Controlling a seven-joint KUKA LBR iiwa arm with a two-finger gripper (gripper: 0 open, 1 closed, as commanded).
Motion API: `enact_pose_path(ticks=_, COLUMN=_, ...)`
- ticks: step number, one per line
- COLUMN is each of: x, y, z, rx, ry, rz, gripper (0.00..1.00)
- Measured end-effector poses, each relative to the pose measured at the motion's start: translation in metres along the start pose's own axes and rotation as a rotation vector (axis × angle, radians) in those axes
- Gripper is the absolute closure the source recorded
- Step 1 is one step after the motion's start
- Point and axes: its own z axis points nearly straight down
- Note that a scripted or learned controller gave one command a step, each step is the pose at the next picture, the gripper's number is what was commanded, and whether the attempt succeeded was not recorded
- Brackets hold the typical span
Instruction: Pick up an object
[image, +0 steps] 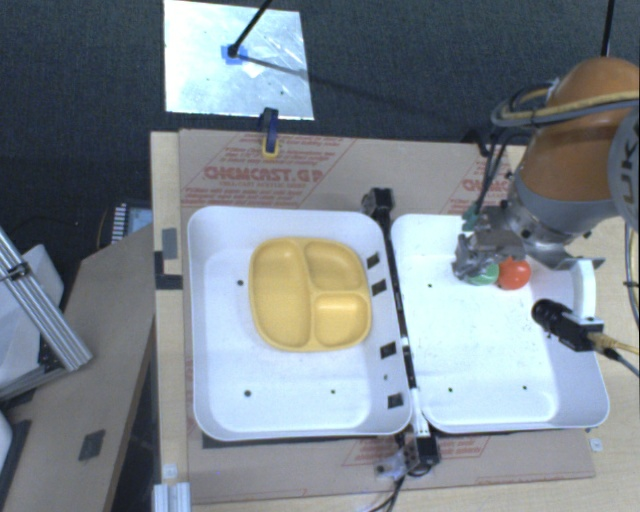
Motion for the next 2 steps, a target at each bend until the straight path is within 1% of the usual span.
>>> enact_pose_path(ticks=1, x=0.047, y=-0.007, z=0.022, rx=0.000, ry=0.000, rz=0.002, gripper=1.00)
enact_pose_path(ticks=2, x=0.094, y=-0.023, z=0.033, rx=0.001, ry=0.000, rz=0.001, gripper=1.00)
